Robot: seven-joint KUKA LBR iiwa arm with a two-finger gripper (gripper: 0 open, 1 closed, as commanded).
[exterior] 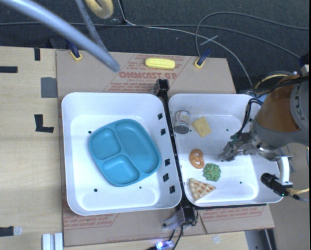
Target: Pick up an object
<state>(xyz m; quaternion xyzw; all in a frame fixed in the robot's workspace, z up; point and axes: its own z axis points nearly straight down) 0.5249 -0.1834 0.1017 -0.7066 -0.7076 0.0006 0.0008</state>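
Observation:
The right bin [218, 100] holds a small metal can [182, 121], a yellow cheese wedge [201, 126], an orange pretzel [196, 158], a green broccoli floret [212, 172] and a pizza slice [200, 188]. My gripper [230, 151] hangs low over the bin floor, right of the pretzel and up and right of the broccoli. It touches none of them, and nothing shows between its fingers. The grey arm with its orange band [276, 113] comes in from the right.
The left bin [72, 108] carries a blue divided plate [124, 151]. A yellow corn cob [159, 63] lies on the cardboard behind the bins. A grey pole [56, 20] and cables cross the top of the view.

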